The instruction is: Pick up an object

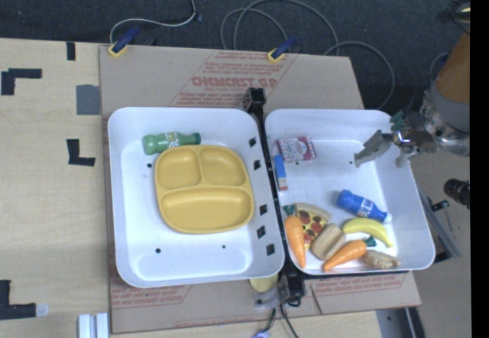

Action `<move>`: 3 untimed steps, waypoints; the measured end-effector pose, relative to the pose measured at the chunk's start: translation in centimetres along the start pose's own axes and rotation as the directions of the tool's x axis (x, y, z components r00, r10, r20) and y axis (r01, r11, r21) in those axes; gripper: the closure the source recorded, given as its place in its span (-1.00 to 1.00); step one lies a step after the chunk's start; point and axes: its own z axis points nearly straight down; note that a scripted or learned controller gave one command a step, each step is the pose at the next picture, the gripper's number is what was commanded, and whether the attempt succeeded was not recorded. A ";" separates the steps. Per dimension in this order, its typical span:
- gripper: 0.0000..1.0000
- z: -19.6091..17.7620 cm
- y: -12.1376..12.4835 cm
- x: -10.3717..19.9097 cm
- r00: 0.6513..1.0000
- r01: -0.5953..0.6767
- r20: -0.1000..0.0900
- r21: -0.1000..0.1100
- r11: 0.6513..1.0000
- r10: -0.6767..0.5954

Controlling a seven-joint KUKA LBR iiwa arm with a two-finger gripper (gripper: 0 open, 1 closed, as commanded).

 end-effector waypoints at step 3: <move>-1.00 17.7 12.3 1.9 1.000 0.008 0.002 -0.012 1.000 -0.008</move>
